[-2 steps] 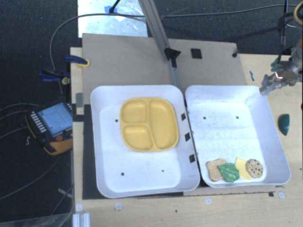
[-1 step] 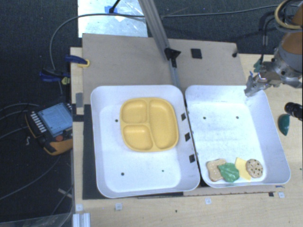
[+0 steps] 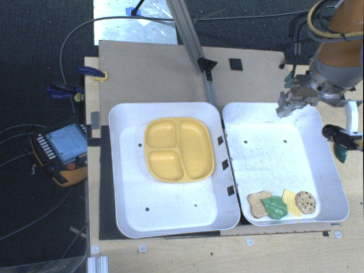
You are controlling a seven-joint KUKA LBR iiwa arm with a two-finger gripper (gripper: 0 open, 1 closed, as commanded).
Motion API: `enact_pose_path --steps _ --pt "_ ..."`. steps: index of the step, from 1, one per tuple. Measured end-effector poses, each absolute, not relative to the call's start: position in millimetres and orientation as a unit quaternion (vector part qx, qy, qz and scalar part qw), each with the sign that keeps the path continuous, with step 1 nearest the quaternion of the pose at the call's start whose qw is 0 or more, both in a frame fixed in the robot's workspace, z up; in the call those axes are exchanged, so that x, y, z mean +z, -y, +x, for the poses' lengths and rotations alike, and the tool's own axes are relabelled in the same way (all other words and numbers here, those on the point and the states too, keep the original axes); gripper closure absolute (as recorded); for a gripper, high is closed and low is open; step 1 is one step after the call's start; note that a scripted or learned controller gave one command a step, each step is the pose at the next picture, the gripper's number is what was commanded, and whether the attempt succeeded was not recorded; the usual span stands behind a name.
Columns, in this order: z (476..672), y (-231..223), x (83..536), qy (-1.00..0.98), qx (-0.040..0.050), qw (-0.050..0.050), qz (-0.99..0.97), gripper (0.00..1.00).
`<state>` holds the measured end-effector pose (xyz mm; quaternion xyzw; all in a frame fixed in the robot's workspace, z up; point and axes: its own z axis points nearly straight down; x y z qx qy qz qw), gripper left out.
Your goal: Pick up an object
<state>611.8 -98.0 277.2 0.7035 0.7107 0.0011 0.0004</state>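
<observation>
the gripper (image 3: 289, 104) hangs over the upper right corner of the right bin (image 3: 284, 152), and whether it is apart or together cannot be told from this slant. nothing shows between its tips. the objects lie well apart from it, along that bin's lower edge: a toast slice (image 3: 259, 203), a green leafy piece (image 3: 276, 207) touching it, a yellow wedge (image 3: 292, 201) (perhaps cheese) and a chip cookie (image 3: 306, 202). a yellow divided plate (image 3: 178, 149) sits in the left bin (image 3: 131, 203).
</observation>
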Motion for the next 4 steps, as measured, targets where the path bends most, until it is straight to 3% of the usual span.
enact_pose_path --steps 1,4 --pt "592.4 50.3 273.1 -0.711 0.0007 0.0 0.704 1.0" --pt "575.9 -109.9 238.3 -0.71 0.0005 -0.001 0.704 1.0"
